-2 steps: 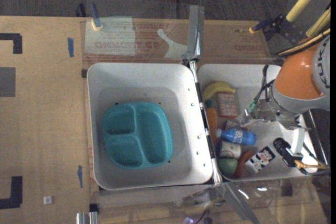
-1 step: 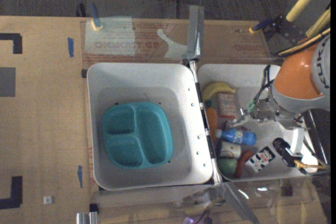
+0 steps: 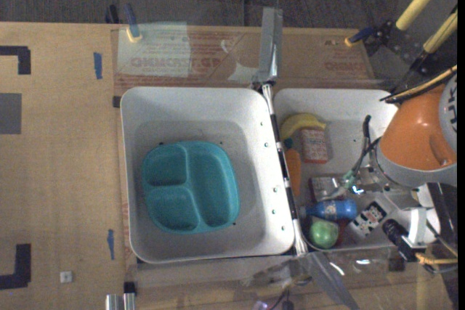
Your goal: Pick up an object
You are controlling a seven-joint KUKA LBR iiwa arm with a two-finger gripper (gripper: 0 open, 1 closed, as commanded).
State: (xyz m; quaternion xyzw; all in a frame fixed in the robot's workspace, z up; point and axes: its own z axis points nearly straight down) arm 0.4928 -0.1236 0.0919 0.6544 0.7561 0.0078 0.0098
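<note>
The arm is reaching into the right bin (image 3: 341, 99) from the right, its gripper (image 3: 357, 185) hovering above the clutter; whether it is spread or pressed together cannot be told. The nearest candidate, a blue bottle (image 3: 333, 210), is lying just below and left of the gripper, its long axis running roughly left to right. It appears smooth and rounded. A green apple (image 3: 324, 232) is sitting just beside it; a banana (image 3: 299, 123) and carrot (image 3: 293, 169) are lying farther left. The left bin (image 3: 145, 112) is holding a teal tray (image 3: 190, 185).
</note>
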